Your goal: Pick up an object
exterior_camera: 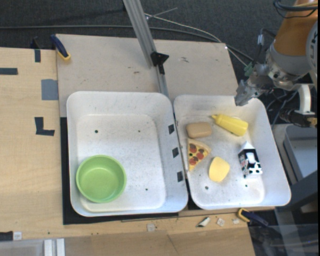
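The right bin [272, 193] holds a yellow mustard bottle [232, 124], a tan bread piece [199, 129], a pizza slice [196, 153], a yellow cheese-like block [219, 169] and a small black-and-white carton [249, 162]. My gripper [244, 96] hangs over the bin's far right corner, above and a little right of the mustard bottle, with nothing visibly in it. The orange-banded wrist [296, 31] rises toward the upper right.
The left bin [77, 105] holds a green bowl [101, 178] in its near left corner. A slanted metal pole [144, 33] crosses behind the bins. Yellow-blue clamps sit at the bench's far left [61, 47] and near right [248, 215].
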Tool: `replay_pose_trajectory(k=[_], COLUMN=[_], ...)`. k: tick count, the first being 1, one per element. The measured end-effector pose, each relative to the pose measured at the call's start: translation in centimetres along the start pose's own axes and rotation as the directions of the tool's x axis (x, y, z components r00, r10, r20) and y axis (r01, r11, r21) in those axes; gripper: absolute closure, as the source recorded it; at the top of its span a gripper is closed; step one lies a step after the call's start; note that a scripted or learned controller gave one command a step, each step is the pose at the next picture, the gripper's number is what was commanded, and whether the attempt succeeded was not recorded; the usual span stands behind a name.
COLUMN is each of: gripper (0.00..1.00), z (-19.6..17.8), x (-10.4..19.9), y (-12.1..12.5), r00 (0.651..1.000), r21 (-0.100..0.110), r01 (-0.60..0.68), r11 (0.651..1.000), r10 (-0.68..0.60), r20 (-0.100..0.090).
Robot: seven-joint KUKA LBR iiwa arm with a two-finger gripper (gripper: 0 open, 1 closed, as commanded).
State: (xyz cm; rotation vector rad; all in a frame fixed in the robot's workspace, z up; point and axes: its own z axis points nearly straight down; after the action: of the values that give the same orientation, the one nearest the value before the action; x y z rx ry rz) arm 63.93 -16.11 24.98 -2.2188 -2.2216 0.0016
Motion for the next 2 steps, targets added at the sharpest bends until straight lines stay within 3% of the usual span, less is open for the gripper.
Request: replay_pose_trajectory(k=[1, 2], gripper=[0.00, 0.00], z=[0.0, 5.0], x=[0.0, -0.8], y=[0.0, -0.1], r00=[1.000, 1.000], r21=[0.000, 0.004], r01=[0.000, -0.001], r11=[1.000, 1.000], r10=[0.000, 0.001], r20=[0.000, 0.002])
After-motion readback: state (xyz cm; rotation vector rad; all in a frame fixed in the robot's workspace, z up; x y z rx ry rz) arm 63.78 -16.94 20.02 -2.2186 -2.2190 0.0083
